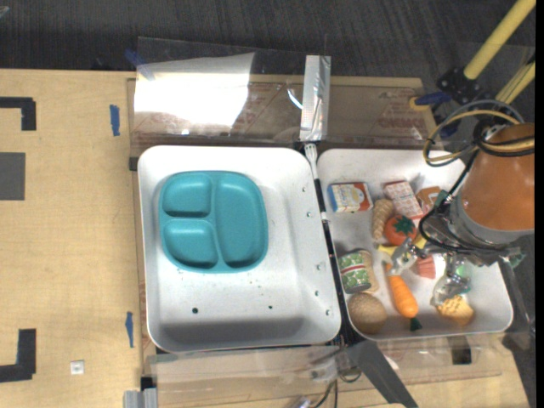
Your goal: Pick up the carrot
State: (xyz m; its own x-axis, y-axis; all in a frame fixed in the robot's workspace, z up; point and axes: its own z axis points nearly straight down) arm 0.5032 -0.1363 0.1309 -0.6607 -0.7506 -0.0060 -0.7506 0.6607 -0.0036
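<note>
Nearest us, along the bottom edge of the right-hand shallow white bin (501,317), sit a round brown potato-like toy (367,311), the small orange toy carrot (402,294) with its dark green stub pointing toward the front wall, and a yellow-orange lump (456,309) we can't identify.

Carrot lies flat in the front middle of that bin, tilted slightly, just right of the potato and just below a green-labelled packet (356,270). It touches nothing we can confirm, but the neighbours are close.

Our grey arm with the orange band (501,189) comes in from the right and hangs over the bin's right half. Two-finger gripper (429,266) sits low, just above and right of the carrot. Metal fingers (406,255) look spread, one near the carrot's top end, the other off toward the yellow lump, though cable clutter and glare make this a soft read. Nothing is between them.

Other clutter behind: red tomato-like toy (398,228), blue-and-white carton (348,196), red-and-white packet (401,197). Left white bin (170,313) carries a teal divided plate (214,220).

Risks from here:
- Gripper is offset right of the carrot, so a straight descent closes on air or the bin floor.
- One finger lands on the carrot's end and kicks it toward the potato or front wall.
- Tapered, smooth body: a pinch near the thin end likely squirts out.
- Tight spacing means we could catch the packet instead.
</note>
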